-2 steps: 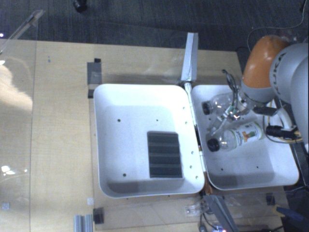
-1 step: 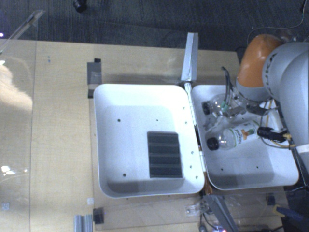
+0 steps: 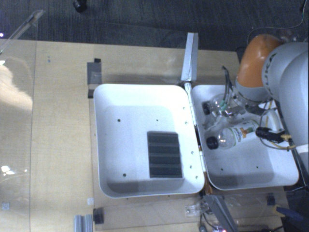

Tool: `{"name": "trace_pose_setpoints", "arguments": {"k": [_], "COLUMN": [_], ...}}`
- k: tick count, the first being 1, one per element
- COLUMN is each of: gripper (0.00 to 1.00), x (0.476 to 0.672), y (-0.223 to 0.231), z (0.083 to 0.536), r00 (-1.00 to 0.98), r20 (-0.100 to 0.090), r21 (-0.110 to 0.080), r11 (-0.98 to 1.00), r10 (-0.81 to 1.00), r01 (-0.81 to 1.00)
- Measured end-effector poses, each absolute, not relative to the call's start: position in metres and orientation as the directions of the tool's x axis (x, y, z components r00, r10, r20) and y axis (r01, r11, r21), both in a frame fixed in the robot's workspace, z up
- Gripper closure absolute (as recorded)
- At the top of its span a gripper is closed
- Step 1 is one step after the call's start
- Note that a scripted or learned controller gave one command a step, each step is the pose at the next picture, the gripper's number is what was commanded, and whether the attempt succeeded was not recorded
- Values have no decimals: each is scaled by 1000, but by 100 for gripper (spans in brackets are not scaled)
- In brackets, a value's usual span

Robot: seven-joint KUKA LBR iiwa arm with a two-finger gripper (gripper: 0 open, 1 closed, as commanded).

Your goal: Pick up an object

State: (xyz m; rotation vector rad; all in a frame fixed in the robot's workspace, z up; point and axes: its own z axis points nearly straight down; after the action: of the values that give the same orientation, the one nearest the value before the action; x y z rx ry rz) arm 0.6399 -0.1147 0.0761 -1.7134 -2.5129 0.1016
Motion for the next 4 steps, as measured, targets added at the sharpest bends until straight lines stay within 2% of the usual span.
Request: {"name": "trace_pose_setpoints", "arguments": {"k": [1,2,3,4], "gripper": [0,0,0,0], "x": [634,587,521,601], "y": [-112,-156,-194,-204], "z": [105,88,89,87], "r00": [-128,-75,-86,-135], "r20": [6,-3,-4,-2], "r21": [-27,9,11,9], "r11": [128,75,86,135], "r10": [992,997,996,991], "r01": [991,997,996,991]}}
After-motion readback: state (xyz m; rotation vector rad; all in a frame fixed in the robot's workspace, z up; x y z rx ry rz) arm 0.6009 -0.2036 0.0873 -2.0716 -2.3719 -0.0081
